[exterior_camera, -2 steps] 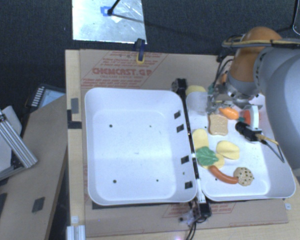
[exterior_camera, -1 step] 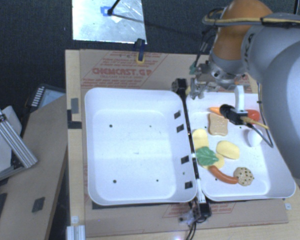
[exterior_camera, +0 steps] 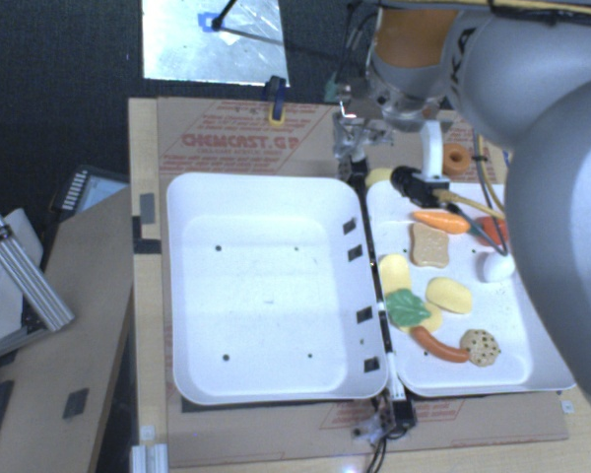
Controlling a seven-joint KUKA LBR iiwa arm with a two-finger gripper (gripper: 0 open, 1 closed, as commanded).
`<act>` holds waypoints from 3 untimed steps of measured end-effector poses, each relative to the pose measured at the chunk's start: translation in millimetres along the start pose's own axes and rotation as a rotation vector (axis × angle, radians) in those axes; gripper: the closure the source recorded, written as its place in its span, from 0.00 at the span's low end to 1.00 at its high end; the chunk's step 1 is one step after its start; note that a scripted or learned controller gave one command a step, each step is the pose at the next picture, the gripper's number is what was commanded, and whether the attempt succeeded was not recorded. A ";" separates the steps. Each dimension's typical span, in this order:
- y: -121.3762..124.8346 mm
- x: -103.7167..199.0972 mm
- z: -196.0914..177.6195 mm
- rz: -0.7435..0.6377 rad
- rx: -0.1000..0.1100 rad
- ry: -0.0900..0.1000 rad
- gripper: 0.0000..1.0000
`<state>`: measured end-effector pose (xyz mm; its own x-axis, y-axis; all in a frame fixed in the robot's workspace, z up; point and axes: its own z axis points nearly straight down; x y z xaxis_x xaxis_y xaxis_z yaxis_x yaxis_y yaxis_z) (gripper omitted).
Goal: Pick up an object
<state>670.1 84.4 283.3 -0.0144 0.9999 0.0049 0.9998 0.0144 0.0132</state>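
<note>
Camera view: the grey arm (exterior_camera: 532,87) sweeps in from the right, orange band up top, and the pincer (exterior_camera: 354,162) is down at the far end of the divider where the two bins meet. It's dark and cluttered there, so I cannot tell whether the pincer is open or closed, and nothing is visibly held.

Closest to the pincer, just to its right, a pale yellow piece (exterior_camera: 379,177) sits in the far corner of the right bin (exterior_camera: 517,313). Further right of the pincer, an orange doughnut (exterior_camera: 457,159) lies at what looks like that bin's far rim.

Moving from the pincer towards the camera, here's the rest of the right bin: a carrot (exterior_camera: 440,222) lying crosswise, a toast slice (exterior_camera: 430,247) just in front of it, and a white egg (exterior_camera: 492,266) off to the right. Nearer still come a yellow lump (exterior_camera: 395,271) by the divider, a second yellow lump (exterior_camera: 449,295) beside it, and a green leaf (exterior_camera: 407,308) touching both. Farthest from the pincer, a sausage (exterior_camera: 438,343) and a cookie (exterior_camera: 481,347) lie end to end.

To the pincer's left, towards the camera, is the left bin (exterior_camera: 266,284), white floor showing.
</note>
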 end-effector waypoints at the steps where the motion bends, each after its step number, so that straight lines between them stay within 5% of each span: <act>1: 0.1 110.9 -41.0 -0.001 0.005 0.002 1.00; 2: 1.6 153.2 -71.1 0.007 0.008 -0.003 1.00; 3: 2.3 151.1 -120.4 0.008 0.007 -0.003 1.00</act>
<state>668.6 234.8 404.4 -0.0065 1.0000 0.0022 1.0000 0.0064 0.0065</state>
